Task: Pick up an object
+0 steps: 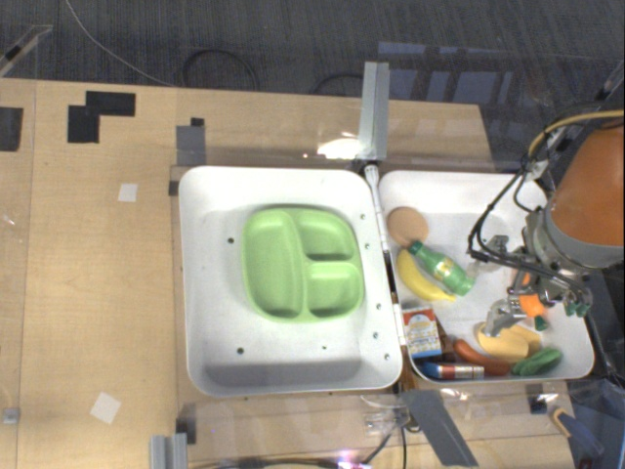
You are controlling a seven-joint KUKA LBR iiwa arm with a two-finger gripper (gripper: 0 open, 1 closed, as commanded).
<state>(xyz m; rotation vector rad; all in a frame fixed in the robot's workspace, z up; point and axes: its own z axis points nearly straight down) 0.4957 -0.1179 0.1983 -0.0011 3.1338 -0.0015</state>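
Note:
In the right bin (459,189), my gripper (509,313) hangs low over the front right corner, under the arm's orange band (594,195). It sits just above a yellow piece (506,343), with a small orange piece (533,303) right beside it. A green pod-shaped toy (536,362) and a brown sausage (479,353) lie just in front of it. Further left are a banana (418,281), a green bottle (442,269) lying across it, a tan ball (407,226), a small carton (422,332) and a marker (451,370).
The left bin (210,213) holds a green divided plate (301,262). A grey metal post (374,115) stands behind the seam between the bins. Black cables (493,213) loop from the wrist over the right bin's bare back half.

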